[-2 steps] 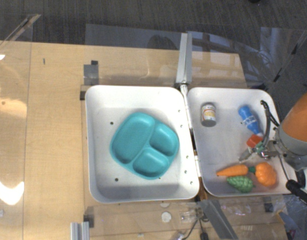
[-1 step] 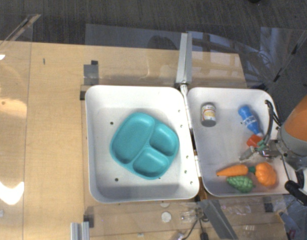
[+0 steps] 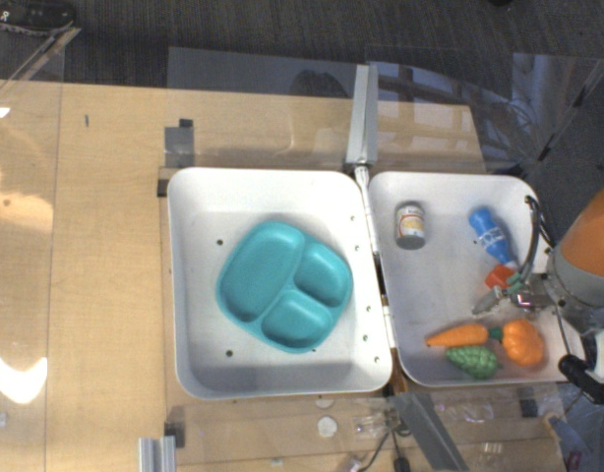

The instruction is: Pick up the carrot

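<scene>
The carrot [image 3: 457,336], orange with a green top, lies on its side near the front of the right bin [image 3: 435,283], tip pointing left. My gripper [image 3: 491,303] hovers just above and behind the carrot's green end. Its fingers are open with nothing between them. The grey arm with its orange band [image 3: 589,249] comes in from the right edge.
A round orange fruit [image 3: 523,343] and a green knobbly item [image 3: 474,361] touch the carrot's right end. A small red piece [image 3: 497,275], a blue bottle [image 3: 489,232] and a small can [image 3: 410,224] sit further back. A teal divided plate [image 3: 285,284] lies in the left bin [image 3: 194,264].
</scene>
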Controlling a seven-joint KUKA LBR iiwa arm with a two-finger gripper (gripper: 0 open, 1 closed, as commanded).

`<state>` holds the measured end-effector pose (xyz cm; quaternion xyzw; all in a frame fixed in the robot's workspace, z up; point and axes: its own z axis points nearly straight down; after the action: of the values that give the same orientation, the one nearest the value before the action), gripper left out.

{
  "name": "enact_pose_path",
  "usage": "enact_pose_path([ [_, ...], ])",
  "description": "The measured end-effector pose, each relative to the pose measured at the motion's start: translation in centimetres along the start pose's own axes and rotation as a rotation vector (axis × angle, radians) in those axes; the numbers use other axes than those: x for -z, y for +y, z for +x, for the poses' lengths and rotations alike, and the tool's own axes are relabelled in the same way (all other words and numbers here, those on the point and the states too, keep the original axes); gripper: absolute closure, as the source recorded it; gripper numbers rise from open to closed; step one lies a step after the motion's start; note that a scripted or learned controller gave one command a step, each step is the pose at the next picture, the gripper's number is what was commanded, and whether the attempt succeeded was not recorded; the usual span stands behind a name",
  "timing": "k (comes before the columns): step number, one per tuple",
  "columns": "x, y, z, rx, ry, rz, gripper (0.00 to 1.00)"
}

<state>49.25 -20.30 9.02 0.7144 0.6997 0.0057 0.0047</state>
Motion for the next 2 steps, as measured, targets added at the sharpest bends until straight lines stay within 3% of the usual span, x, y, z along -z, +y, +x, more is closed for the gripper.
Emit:
enact_pose_path([
  [1,0.03,0.02,0.73,0.040,-0.007,-0.003,0.00],
  [2,0.01,0.04,0.04,-0.024,-0.001,0.000,0.00],
])
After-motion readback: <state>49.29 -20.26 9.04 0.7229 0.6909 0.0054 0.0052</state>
